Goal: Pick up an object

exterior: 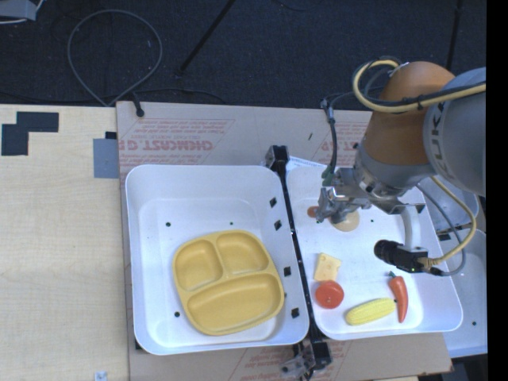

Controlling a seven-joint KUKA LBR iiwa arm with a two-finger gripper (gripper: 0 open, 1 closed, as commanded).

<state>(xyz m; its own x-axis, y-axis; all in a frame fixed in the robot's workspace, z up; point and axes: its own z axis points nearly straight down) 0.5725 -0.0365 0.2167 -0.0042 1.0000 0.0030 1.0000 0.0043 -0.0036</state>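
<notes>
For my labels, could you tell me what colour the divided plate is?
Yellow: the divided plate in the left bin, seen in the camera view.

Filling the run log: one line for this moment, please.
gripper: low in right white bin | beside: round beige object | hold: unclear | yellow divided plate: left bin

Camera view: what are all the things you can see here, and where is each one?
Shallow white plastic bins: two, white, side by side on the bench.
Yellow divided plastic plate: one, yellow, in the left bin.
Pale yellow cheese wedge: one, in the right bin, above the tomato.
Round red toy tomato: one, red, near the right bin's front.
Yellow toy corn cob: one, yellow, right of the tomato.
Red toy chilli pepper: one, red, beside the corn.
Small tan round object: one, under the gripper.
Gripper: one, grey, over the right bin.
</notes>
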